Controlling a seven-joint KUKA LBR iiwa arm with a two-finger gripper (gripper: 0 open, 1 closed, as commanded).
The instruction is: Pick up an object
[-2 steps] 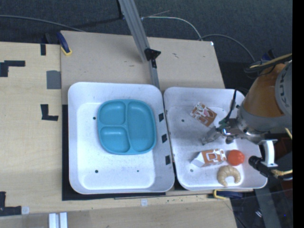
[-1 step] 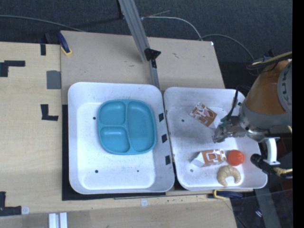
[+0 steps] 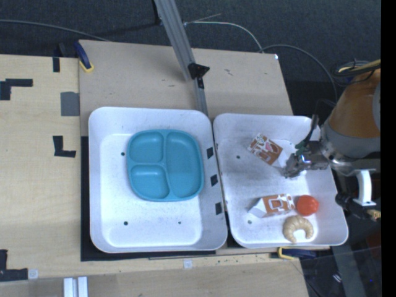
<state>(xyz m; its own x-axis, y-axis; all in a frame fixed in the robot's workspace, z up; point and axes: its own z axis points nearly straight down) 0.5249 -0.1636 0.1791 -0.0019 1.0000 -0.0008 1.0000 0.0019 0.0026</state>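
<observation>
Four objects sit in the right bin (image 3: pixel 247 237): a small brown-and-white packet (image 3: pixel 267 148) near the top, a white-and-orange carton (image 3: pixel 272 205) lying on its side lower down, a red ball (image 3: pixel 307 204) touching the carton's right end, and a croissant (image 3: pixel 298 228) just below the ball. Gripper (image 3: pixel 295 167) is low over the right bin, just right of the packet and above the carton; its tip looks close to the packet's right edge, contact not clear. Can't tell whether the fingers are spread or pressed together, too blurred. Nothing visibly pinched. Arm (image 3: pixel 354 116) comes in from the right, orange band above the wrist. Left bin (image 3: pixel 108 228) holds a blue divided plate (image 3: pixel 165 164), three compartments, lying flat.
</observation>
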